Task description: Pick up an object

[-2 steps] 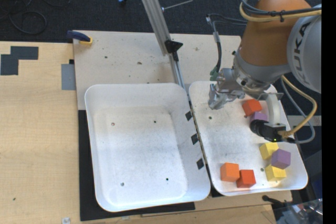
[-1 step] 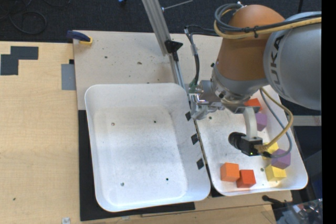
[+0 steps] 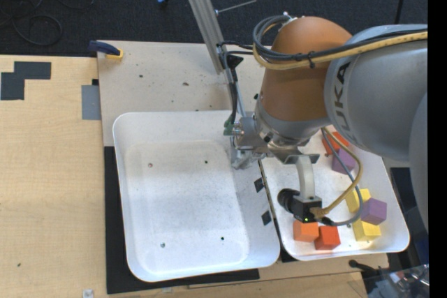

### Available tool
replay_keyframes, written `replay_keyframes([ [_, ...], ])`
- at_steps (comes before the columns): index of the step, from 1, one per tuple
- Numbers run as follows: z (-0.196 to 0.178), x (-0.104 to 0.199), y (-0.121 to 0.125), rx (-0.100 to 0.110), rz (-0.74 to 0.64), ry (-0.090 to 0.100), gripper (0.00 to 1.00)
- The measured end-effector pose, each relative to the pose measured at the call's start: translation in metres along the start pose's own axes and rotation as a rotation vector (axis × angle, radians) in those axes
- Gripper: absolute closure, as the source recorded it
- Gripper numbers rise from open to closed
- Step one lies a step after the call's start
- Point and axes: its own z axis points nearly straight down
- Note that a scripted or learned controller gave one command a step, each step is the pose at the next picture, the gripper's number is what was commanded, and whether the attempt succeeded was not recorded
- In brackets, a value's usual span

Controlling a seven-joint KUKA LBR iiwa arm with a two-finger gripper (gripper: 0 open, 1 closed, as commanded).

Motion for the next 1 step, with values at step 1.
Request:
replay_keyframes([
  [1,-0.0002,-0.0032,0.0008,-0.002,0.007,-0.002,0.00],
])
